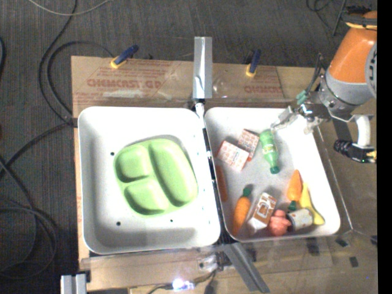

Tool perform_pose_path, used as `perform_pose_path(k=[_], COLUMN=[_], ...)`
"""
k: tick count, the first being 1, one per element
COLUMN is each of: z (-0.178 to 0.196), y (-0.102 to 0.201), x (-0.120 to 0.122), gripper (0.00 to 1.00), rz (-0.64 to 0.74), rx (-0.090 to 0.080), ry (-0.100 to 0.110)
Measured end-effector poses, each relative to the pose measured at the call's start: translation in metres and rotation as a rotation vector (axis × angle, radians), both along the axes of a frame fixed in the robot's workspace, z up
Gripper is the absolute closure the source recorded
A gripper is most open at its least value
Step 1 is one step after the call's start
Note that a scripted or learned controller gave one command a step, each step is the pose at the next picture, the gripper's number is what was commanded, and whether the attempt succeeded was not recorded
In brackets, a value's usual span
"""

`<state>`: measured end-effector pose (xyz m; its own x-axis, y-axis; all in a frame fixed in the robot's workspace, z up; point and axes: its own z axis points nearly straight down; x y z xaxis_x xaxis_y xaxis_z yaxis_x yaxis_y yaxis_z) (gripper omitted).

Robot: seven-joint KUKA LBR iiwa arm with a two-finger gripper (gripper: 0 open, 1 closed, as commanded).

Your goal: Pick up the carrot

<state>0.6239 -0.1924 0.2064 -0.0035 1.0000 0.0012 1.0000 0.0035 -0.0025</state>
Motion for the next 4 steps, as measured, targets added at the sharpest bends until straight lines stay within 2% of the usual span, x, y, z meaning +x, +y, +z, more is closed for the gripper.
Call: perform_pose_path(k=[1,2,3,4], z=[-0.091,-0.061,-0.106,-0.109], y=[-0.024,0.039,0.005,-0.009], x=[-0.066,-0.129,-0.091,-0.105], gripper=[0.00,0.00,0.00,0.00], rz=[-0.195,-0.146,-0.048,0.168], rx=[0.007,0.000,0.008,0.019], ry=[0.006,0.002,-0.008,-0.030])
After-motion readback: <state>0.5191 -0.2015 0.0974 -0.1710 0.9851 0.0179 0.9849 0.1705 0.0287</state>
